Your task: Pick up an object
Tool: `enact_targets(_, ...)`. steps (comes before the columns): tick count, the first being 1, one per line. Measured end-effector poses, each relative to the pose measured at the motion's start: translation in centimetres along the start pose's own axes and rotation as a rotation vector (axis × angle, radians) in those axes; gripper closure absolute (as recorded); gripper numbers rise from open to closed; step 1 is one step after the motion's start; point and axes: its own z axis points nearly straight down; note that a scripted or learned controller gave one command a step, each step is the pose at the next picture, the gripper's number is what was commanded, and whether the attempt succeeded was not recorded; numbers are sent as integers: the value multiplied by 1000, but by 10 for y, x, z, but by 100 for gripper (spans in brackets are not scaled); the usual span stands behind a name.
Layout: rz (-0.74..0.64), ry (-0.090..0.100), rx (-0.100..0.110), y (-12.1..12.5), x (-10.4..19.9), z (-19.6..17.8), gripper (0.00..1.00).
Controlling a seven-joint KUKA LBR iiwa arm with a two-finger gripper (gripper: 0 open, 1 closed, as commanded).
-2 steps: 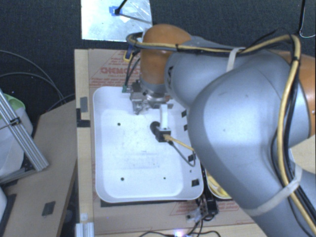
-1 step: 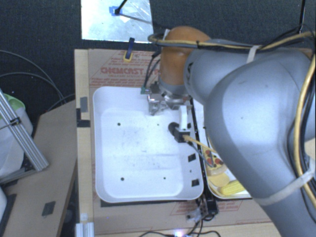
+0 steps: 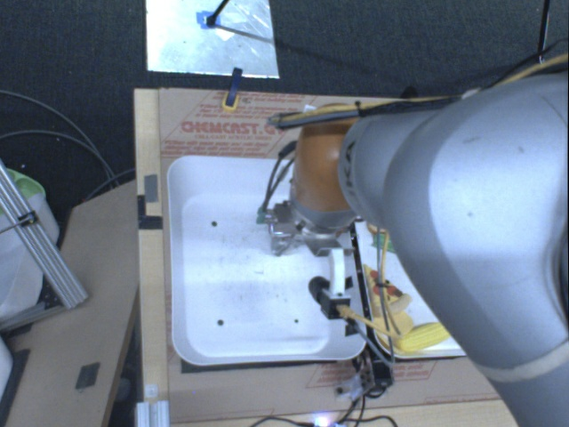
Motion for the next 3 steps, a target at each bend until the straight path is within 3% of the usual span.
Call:
enact_targets(1, 4, -1, -23, 68, -55, -109, 100)
enact_targets(2, 0, 1, -2, -20, -44, -100, 100)
enact_targets(3, 3, -2, -13, 25, -88, -113, 100)
